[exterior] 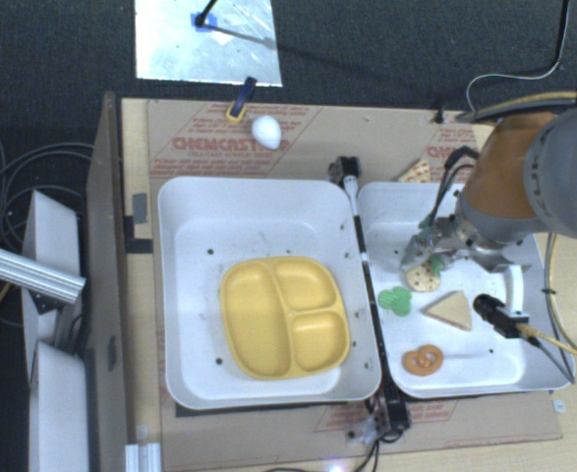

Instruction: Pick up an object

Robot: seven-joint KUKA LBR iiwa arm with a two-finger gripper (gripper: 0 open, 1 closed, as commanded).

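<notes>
Target item: a round, speckled cracker [423, 279] lying flat in the right bin [534, 377], near its left wall. The gripper [424, 255] sits directly above it, touching or nearly so; whether its jaws are open or closed cannot be told from here.

Step in hand, by judgement: the descent onto the cracker. The next move calls for closing squarely on a thin, flat disc, which offers little edge.

Adjacent: a green broccoli piece [396, 301], knobbly; a tan bread wedge [450, 310], triangular; a brown pretzel [424, 360], looped. The left bin [185, 214] holds a smooth yellow divided tray [284, 315].
</notes>
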